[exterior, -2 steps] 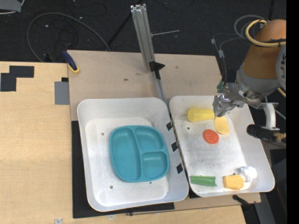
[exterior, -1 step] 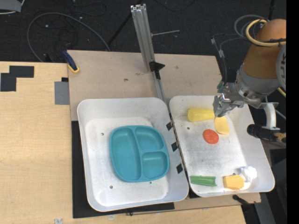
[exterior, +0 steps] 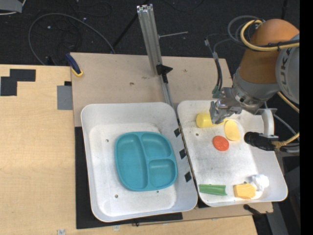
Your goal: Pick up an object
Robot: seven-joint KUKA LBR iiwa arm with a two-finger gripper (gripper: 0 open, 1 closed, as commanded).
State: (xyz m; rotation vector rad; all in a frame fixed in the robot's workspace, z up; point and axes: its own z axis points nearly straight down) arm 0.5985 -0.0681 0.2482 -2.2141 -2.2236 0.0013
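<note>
Claw (exterior: 218, 115) sits low at right bin's (exterior: 268, 192) far left, touching a yellow block (exterior: 203, 120); finger state cannot be told. Partial white lettering on arm (exterior: 266, 58), unreadable. Open floor mid-bin, between red disc (exterior: 220, 143) and green piece (exterior: 212, 189).

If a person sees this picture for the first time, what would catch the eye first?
Probably the teal divided plate, lying alone in the left bin. Next, the orange band of the arm at upper right, with the gripper low over the right bin, beside a yellow block and a red disc.
</note>
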